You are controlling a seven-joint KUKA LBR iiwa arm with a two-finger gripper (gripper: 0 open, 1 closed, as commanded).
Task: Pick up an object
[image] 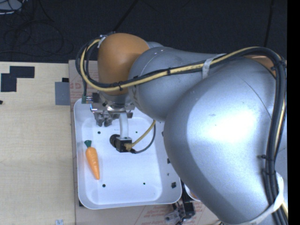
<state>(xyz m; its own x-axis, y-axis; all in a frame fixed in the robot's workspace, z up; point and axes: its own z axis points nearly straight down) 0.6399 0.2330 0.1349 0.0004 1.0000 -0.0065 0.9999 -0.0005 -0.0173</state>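
A robot lab: big grey arm [225, 125] above a white bin [126, 184]

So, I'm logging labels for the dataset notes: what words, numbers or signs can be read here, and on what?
No text here can be read.
Reddish print on the cardboard below the white bin: too blurred to read.
Black blocks on the beige board: plain shapes, not letters.
Toy carrot: no print visible.
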